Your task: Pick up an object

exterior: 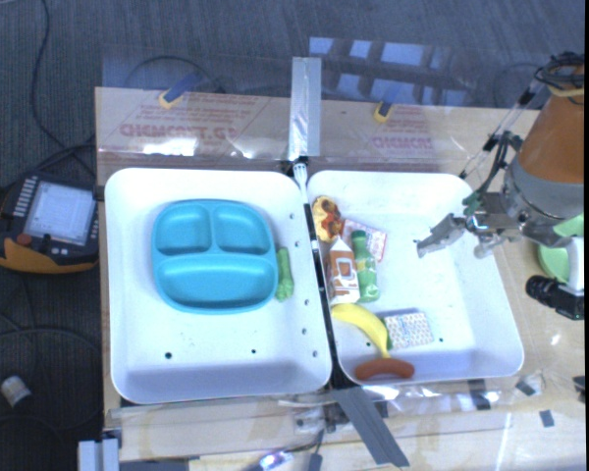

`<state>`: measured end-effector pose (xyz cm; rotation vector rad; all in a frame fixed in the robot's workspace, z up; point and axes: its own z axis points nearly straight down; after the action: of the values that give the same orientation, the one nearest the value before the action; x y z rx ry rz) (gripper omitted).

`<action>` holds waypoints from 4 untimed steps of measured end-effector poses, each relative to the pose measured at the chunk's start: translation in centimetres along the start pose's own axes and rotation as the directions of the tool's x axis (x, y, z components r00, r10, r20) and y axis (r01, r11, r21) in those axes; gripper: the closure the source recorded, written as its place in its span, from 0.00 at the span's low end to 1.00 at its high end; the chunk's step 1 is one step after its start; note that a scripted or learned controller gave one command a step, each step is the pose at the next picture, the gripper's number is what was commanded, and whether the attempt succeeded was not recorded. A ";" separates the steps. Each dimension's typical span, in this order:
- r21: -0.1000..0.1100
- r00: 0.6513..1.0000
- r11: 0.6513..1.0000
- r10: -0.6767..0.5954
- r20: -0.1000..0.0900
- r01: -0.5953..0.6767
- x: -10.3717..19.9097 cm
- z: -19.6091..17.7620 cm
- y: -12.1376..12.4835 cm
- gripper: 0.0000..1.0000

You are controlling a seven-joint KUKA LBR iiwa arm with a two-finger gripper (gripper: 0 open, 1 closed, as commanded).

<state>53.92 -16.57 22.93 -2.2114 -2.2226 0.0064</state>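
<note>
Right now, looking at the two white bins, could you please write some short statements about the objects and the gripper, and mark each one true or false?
1. The blue divided plastic plate lies in the left white bin. True.
2. The yellow banana lies in the left bin. False: it lies in the right white bin, near its front.
3. The two-finger gripper holds the banana. False: nothing shows between its fingers, and it is apart from the banana, over the right bin's right part.
4. A small green vegetable-shaped item lies beside the blue plate's right edge. True.
5. A reddish-brown sausage-shaped item lies at the front of the right bin. True.
</note>
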 end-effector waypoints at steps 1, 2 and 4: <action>-0.002 0.992 0.992 -0.125 0.003 0.125 0.2 -13.1 -1.7 0.00; 0.002 1.000 1.000 -0.030 0.000 0.030 5.0 4.4 -0.3 0.00; 0.009 1.000 0.999 -0.031 -0.001 0.031 4.9 3.9 -0.3 0.00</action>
<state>53.57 -11.65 19.03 -2.1713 -2.2519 0.0159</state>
